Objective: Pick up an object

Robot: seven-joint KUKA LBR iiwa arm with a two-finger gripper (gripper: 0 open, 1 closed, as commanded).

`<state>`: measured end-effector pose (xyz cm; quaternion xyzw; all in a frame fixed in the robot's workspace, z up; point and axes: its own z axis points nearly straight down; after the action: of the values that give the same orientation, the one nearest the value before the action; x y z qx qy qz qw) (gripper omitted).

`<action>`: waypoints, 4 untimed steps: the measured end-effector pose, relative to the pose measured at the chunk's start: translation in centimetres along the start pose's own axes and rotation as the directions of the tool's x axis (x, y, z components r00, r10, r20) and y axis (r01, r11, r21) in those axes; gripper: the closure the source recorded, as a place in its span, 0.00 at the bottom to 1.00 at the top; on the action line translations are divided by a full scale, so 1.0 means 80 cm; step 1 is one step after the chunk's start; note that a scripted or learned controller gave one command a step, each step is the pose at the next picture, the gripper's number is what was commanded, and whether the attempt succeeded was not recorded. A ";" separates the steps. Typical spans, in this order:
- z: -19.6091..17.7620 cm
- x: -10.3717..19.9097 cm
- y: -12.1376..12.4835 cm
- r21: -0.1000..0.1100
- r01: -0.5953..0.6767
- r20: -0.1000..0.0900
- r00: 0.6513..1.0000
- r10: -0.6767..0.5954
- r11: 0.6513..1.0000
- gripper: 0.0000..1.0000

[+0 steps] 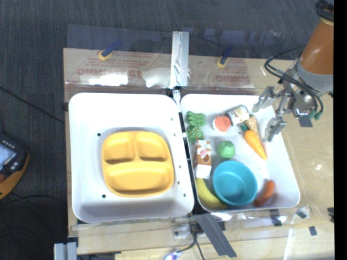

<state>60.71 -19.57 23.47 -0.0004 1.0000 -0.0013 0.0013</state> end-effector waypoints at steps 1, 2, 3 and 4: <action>0.175 -0.007 -0.016 0.001 -0.001 0.001 1.000 0.001 1.000 0.00; 0.162 -0.009 -0.013 0.005 0.002 0.004 1.000 -0.002 1.000 1.00; 0.177 0.069 0.000 0.008 0.209 0.017 0.978 -0.209 0.978 1.00; 0.179 0.071 0.000 0.006 0.210 0.013 0.978 -0.210 0.978 0.00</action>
<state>55.10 -19.58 9.12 -0.1058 0.9943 -0.0037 0.0079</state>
